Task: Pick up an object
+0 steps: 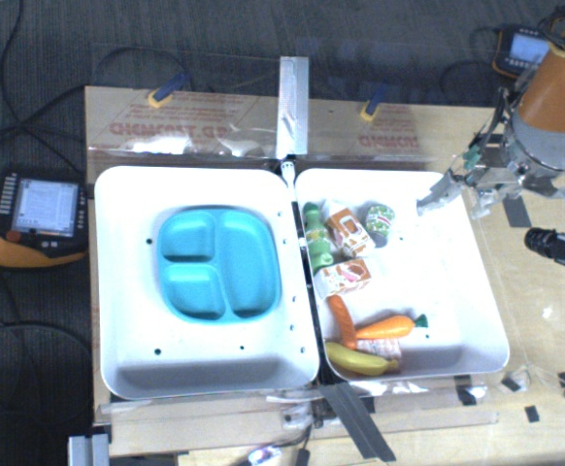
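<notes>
The right bin (457,289) holds several toy foods along its left side: a green vegetable (315,233), two orange-and-white cartons (348,231) (346,277), a round green-and-white item (380,218), a carrot (385,328), a banana (360,360) and a slim orange piece (339,315). My gripper (458,198) hangs over the bin's upper right corner, well right of the items. It is open, its two fingers spread apart with nothing between them.
The left bin (127,338) carries a blue divided tray (219,263). A metal post (293,105) stands behind the divider between the bins. A handheld pendant (35,216) lies on the floor at far left.
</notes>
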